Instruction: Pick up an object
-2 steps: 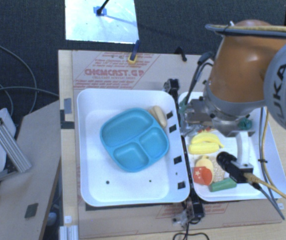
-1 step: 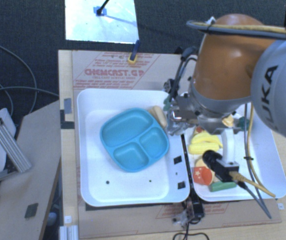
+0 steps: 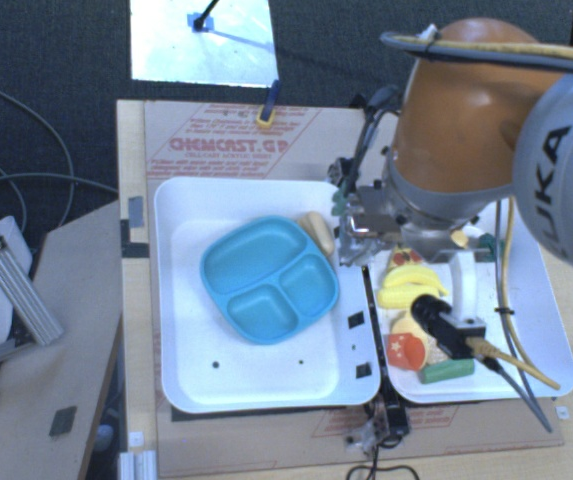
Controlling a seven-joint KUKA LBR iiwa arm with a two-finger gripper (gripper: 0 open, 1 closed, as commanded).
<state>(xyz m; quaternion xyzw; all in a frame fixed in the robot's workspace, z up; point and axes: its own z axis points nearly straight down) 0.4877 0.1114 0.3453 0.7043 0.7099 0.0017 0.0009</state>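
- Two-finger gripper (image 3: 354, 234) hanging low over the strip where the two shallow white bins meet, toward their far end.
- Grey arm with the orange band (image 3: 466, 98) looming directly above and to view-right of it.
- Cannot tell whether the gripper is apart or together: tip lost among metal parts and shadow under the wrist.
- Beige rounded oblong piece (image 3: 317, 232) just beside the gripper on its view-left side, inside the left white bin (image 3: 181, 268), resting against the far right corner of the plate; touching the gripper or not, unclear.
- Light blue plastic plate with three compartments (image 3: 266, 280) farther to view-left of the gripper and a little nearer the camera, lying flat, turned at an angle to the bin walls.
- Small red-orange piece (image 3: 403, 259) near the gripper on its view-right side, partly hidden, kind not readable.
- Yellow banana-shaped pieces (image 3: 411, 288) just past that, nearer the camera than the gripper, in the right white bin (image 3: 556, 348).
- Red round tomato-like piece (image 3: 405, 351) well apart from the gripper, nearer the camera again.
- Short green stick-shaped piece (image 3: 447, 371) just beside the tomato-like piece, close to the bin's near wall.
- Brown cardboard sheet with red print (image 3: 226, 143) beyond the gripper, under both bins.
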